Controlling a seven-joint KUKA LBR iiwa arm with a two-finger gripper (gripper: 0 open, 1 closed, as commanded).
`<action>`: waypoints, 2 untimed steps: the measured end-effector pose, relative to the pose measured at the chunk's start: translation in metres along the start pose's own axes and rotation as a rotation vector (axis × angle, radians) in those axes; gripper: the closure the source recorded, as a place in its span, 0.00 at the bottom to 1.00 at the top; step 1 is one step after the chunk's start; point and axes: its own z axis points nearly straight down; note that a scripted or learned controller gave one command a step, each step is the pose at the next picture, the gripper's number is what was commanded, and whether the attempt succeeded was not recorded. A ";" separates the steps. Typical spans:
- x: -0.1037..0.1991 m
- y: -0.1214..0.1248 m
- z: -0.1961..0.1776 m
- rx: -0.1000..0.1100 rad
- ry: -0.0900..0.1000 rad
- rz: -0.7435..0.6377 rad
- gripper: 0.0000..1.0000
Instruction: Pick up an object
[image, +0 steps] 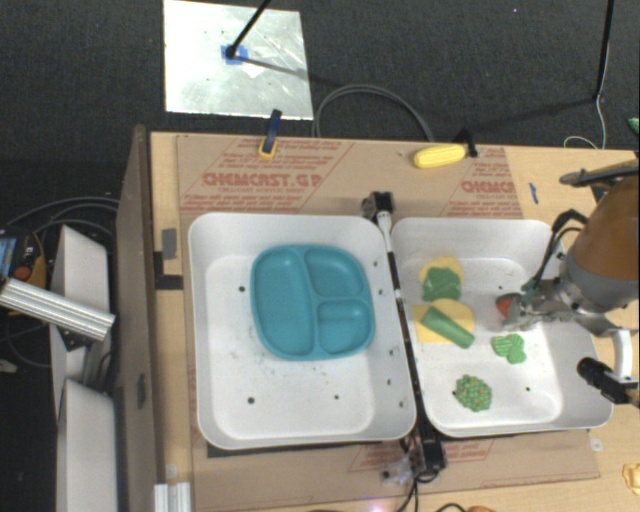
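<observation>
A small red object (506, 300) lies in the right white bin (575, 400), touching the gripper (516, 309); whether the gripper grips it I cannot tell. A leafy green plastic piece (509, 348) sits just beside, so a slightly off closure could nudge either one away.

You're looking at a robotics lab: cardboard-topped bench (330, 165), loose cables (370, 100), two white bins (215, 400) on it.
</observation>
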 end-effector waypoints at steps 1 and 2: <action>0.000 0.000 0.001 0.001 0.001 0.000 0.00; 0.045 -0.047 0.012 0.008 0.004 0.001 0.00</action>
